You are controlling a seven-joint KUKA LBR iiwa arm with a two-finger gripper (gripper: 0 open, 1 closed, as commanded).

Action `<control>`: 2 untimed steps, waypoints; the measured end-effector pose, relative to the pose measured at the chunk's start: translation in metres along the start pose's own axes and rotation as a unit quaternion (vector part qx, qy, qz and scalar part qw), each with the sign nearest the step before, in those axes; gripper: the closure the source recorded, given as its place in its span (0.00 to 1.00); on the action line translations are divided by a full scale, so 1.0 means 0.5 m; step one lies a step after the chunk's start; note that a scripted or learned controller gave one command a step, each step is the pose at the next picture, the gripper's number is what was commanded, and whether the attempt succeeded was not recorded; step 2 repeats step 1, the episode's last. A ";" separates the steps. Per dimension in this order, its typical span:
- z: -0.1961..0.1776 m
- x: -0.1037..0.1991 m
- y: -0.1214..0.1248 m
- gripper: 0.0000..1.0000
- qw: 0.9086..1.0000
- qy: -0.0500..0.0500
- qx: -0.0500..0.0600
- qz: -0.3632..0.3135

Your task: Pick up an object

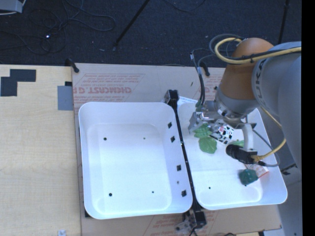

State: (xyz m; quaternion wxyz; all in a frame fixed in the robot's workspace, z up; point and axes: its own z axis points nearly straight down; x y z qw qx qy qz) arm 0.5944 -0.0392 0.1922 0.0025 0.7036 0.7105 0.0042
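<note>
In the right bin (pixel 231 200) my gripper (pixel 203 122) is low over the upper left part, close to the divider between the bins. Directly under it lies a light green piece (pixel 201 131). A darker green lump (pixel 208 145) rests just below that. A small white thing with black spots (pixel 224 133) sits to the right of the gripper, partly under the wrist. Whether anything is held cannot be made out. Near the bin's right wall lies a teal object (pixel 248 177).
The left bin (pixel 91 132) stands beside the right one, with a black clip strip (pixel 178 146) along their shared edge. Both rest on cardboard (pixel 118 82) over a wooden bench. The grey arm covers the right bin's upper right corner.
</note>
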 end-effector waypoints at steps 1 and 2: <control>0.014 0.180 -0.026 1.00 1.000 0.001 0.008 0.001; 0.014 0.180 -0.026 1.00 1.000 0.001 0.008 0.001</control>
